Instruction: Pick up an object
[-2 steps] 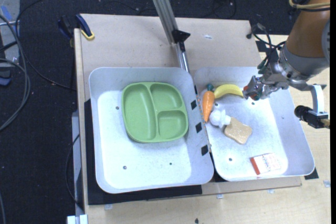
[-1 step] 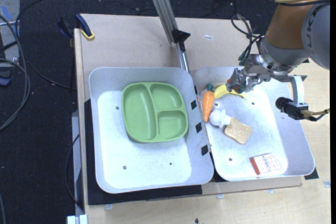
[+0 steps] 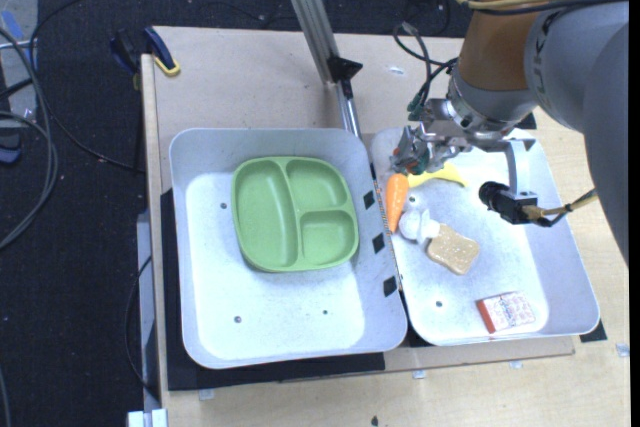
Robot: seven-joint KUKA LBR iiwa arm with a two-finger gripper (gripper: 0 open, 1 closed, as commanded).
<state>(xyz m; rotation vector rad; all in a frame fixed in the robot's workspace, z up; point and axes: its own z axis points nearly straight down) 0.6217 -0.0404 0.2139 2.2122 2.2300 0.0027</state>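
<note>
Bench [image 3: 250,65] with two white bins [image 3: 290,315], dark cable-strewn floor [image 3: 70,15]

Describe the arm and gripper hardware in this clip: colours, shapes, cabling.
The arm is a thick, rounded grey casing with a bulbous orange band above the wrist. A yellowish cable loops over the orange section and dark cables trail beside it. The gripper is a compact metallic assembly with small exposed parts and wiring. A black fitting with a thin cable hangs off its bracket.

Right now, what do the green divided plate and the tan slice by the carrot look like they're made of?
The green divided plate looks like moulded plastic: uniform colour, soft sheen, rounded compartment ridges. The tan slice looks like a toy bread piece, maybe foam or matte plastic; its surface is dull and speckled.
</note>
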